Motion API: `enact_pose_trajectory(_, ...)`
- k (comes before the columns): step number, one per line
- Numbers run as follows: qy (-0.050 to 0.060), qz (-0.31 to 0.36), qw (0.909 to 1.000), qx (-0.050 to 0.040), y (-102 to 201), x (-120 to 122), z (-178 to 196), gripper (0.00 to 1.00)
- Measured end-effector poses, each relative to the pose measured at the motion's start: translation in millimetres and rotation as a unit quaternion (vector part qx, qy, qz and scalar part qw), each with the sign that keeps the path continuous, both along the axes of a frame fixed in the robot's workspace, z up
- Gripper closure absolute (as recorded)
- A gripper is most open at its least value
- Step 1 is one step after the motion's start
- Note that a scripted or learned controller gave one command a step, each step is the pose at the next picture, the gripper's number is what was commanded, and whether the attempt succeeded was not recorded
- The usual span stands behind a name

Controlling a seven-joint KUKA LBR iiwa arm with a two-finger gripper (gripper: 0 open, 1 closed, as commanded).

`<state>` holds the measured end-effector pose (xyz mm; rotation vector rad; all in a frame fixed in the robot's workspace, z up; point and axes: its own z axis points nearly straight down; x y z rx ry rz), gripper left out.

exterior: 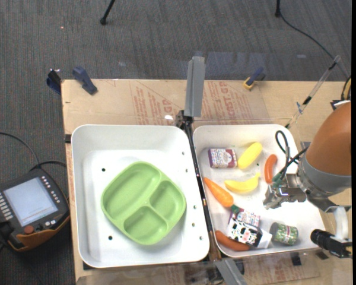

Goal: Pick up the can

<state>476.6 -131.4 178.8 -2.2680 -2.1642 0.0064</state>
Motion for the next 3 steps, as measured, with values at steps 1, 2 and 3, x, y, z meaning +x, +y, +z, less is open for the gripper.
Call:
enact_pose_trajectory(1,0.001,-0.113,0.9936,-0.0016,13.0,3.5,40.2,1.0)
enact_pose_trajectory(2,0.001,-0.113,0.9936,-0.0016,13.1,3.5,40.1,0.0)
enact_pose_trajectory(3,0.001,-0.142,0.9898,-0.0006,-36.2,-1.2,-55.5,0.0)
